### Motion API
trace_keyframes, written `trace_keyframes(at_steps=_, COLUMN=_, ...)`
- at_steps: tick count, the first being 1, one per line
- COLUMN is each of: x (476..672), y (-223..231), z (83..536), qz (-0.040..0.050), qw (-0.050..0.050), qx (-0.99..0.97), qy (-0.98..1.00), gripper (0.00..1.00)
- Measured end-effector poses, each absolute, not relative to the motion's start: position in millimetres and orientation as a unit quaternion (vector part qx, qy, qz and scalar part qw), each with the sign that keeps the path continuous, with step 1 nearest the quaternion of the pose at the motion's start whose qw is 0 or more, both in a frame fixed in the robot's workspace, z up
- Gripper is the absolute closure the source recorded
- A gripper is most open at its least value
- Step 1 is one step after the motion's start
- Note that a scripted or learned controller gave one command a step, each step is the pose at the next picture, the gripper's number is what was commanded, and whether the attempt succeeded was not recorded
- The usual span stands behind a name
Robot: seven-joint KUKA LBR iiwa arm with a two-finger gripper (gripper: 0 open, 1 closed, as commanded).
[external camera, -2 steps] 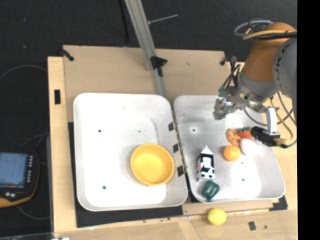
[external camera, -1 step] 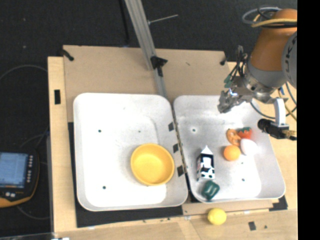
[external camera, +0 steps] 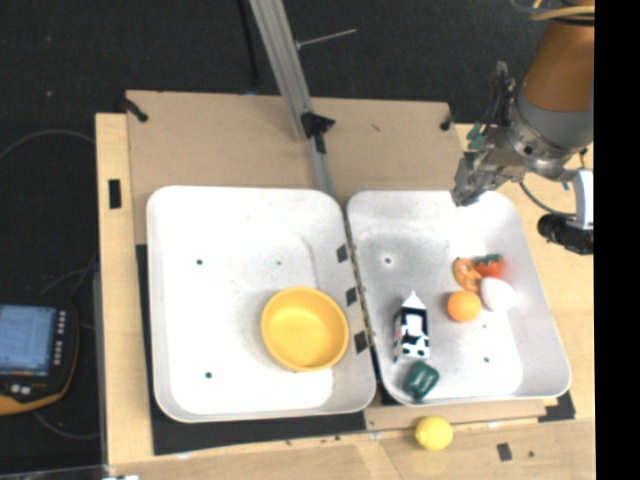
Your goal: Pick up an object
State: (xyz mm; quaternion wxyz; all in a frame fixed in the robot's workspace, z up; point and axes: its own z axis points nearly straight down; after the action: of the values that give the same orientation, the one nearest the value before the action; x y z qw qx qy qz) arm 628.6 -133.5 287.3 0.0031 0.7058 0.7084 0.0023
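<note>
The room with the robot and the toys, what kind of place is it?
Probably a robot lab, not a kitchen. A grey arm hangs its gripper over two white bins on a plain bench. The food is toy-like, such as the little milk carton, and a control pad lies nearby.

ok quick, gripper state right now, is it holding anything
Two-finger gripper: cannot be told whether open or closed; nothing visible in it, poised over the right shallow white bin's far edge.
</note>
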Motion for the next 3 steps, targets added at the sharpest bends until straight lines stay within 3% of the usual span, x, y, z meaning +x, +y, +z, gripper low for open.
trace_keyframes(at_steps=2, x=601.7, y=-37.9, z=288.8, qz=0.0008, qw=0.0, qx=0.705, qy=0.709, gripper=1.0)
trace_keyframes(at_steps=3, x=586.7, y=12.8, z=268.6, qz=-0.0004, qw=0.0, qx=0.705, qy=0.709, gripper=1.0)
